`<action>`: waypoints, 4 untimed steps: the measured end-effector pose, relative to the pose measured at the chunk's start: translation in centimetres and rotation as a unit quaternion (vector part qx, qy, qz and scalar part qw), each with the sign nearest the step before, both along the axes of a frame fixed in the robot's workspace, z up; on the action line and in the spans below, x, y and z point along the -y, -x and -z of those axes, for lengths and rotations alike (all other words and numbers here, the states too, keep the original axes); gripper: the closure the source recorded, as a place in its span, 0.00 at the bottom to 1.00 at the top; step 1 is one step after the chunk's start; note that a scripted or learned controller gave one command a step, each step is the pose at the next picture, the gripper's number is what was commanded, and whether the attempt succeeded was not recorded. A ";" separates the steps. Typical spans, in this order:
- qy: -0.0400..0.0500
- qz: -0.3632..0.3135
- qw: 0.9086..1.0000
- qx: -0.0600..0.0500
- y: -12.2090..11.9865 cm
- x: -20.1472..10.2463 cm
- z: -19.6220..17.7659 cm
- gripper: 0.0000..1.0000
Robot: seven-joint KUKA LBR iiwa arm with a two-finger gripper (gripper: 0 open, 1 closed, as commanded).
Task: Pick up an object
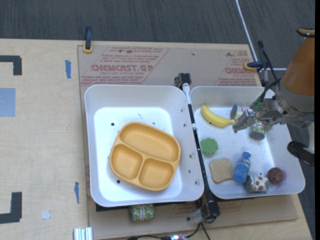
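- Gripper hangs in the right bin; its grip state cannot be told.
- Banana lies just at its nine o'clock.
- Advise a centred, vertical descent.

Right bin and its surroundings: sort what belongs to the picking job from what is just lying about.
Job:
gripper
yellow banana
green round ball
slice of toast
blue plastic bottle
dark red round fruit
spotted toy
right white bin

Lying about:
orange divided plate
left white bin
green can, outside the bins
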State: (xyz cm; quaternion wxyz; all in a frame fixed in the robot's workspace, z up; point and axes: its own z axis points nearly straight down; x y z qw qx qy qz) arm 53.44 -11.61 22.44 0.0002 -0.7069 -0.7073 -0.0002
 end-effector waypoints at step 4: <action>0.001 0.001 1.000 0.005 1.6 -2.2 13.7 0.00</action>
